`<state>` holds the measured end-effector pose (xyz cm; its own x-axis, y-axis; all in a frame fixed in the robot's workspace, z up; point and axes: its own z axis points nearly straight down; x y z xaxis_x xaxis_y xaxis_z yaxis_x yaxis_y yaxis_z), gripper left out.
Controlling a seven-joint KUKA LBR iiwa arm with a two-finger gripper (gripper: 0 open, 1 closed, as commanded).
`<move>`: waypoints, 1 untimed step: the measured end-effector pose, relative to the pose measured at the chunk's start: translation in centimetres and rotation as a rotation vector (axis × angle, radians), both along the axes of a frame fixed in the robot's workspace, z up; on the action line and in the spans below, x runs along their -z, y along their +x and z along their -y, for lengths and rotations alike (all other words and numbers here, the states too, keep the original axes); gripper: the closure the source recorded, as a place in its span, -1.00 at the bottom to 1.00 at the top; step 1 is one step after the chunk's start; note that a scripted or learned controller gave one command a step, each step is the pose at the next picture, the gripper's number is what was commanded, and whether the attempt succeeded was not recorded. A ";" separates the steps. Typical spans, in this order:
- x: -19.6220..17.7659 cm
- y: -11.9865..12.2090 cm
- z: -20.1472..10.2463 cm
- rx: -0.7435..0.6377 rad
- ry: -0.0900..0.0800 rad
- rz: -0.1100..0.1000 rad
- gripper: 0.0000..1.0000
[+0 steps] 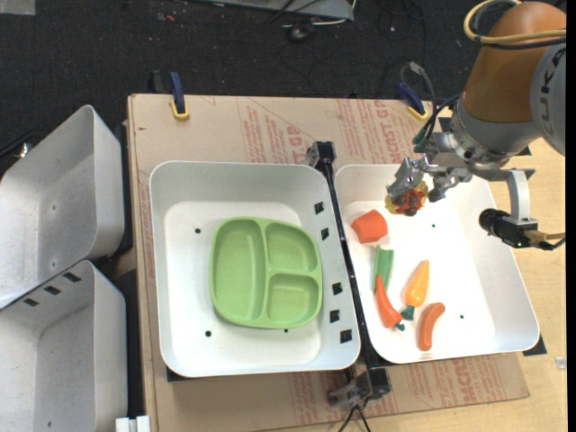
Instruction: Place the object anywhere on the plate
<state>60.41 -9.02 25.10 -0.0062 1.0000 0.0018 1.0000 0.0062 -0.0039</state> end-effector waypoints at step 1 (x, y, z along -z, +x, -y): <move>-0.2 -3.2 -4.4 0.001 -0.001 0.002 1.00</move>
<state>57.25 -4.65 25.33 -0.0055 1.0000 0.0009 1.0000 0.0055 -0.0023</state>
